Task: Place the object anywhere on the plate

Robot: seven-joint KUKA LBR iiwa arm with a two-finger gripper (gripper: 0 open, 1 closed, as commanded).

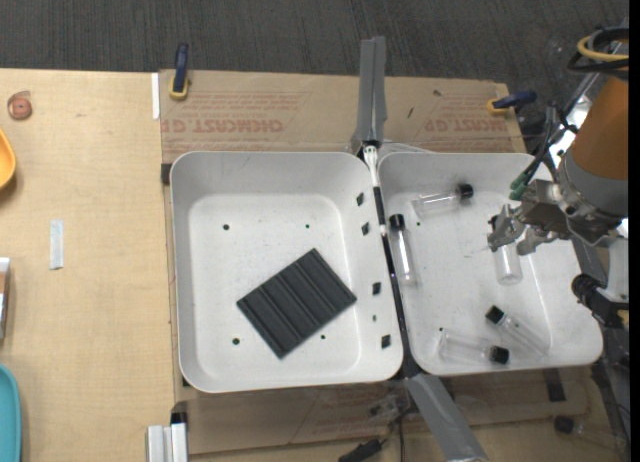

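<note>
Left bin (190, 250): lying to the left of the divider, its white floor mostly bare around one item, with open room along all four walls.
Plate (297, 302): a dark ribbed rectangular slab, lying flat and turned at a slant on the left bin's floor, towards the near right part, apart from every wall.
Right bin (560, 350): sitting just beside the left bin, sharing the middle rim; its floor is carrying several clear vials with free space between them in the centre.
Gripper (503, 235): hanging over the right bin's right half, reaching in from the right below the orange band; whether its fingers are open or closed cannot be told.
Vial under gripper (509, 264): a clear tube showing just below the gripper tip, standing or hanging there; contact between the two cannot be told.
Vial at divider (401, 247): lying lengthwise along the right bin's left wall, black cap pointing away, well apart from the gripper.
Vial at far side (442, 198): lying near the far wall, cap to the right.
Vials at near side (512, 327): one lying near the right wall and another (470, 351) lying close to the near wall, both black-capped.
Bench (90, 280): pale wood running to the left, brown cardboard (270, 115) lying clamped beneath the bins.
Floor (250, 5): dark carpet showing beyond the bench.
</note>
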